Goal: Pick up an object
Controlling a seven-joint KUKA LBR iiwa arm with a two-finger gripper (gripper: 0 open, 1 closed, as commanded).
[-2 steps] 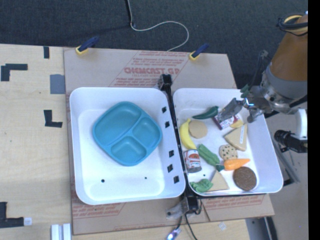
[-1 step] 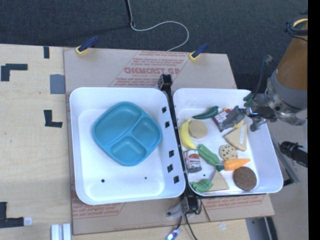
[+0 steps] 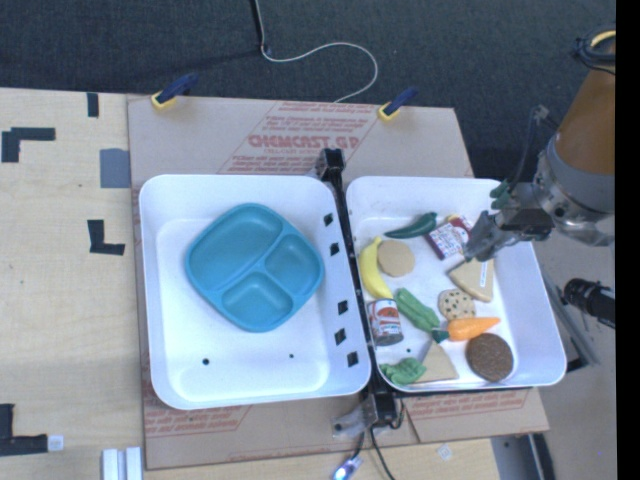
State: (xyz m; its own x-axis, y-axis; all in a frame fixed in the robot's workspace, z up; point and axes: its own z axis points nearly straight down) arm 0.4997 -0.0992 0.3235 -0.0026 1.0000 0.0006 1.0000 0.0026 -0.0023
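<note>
Hovering low over the right-hand shallow white bin (image 3: 520, 363), the dark two-finger claw (image 3: 483, 245) hangs from the grey arm with the orange band; whether it is apart or together cannot be told from this slant. Directly beneath its tip lies a pale wedge of toy cheese (image 3: 474, 279), touching or nearly so. Just to the claw's left sit a small dark-red packet (image 3: 447, 238) and a green pepper (image 3: 411, 226), with a round tan cookie (image 3: 395, 259) and a yellow banana (image 3: 372, 269) farther left. Below the claw lie an orange carrot (image 3: 472, 327) and a brown round patty (image 3: 490, 356). Well to its left, a blue divided plastic plate (image 3: 254, 266) rests in the other bin (image 3: 170, 368).
</note>
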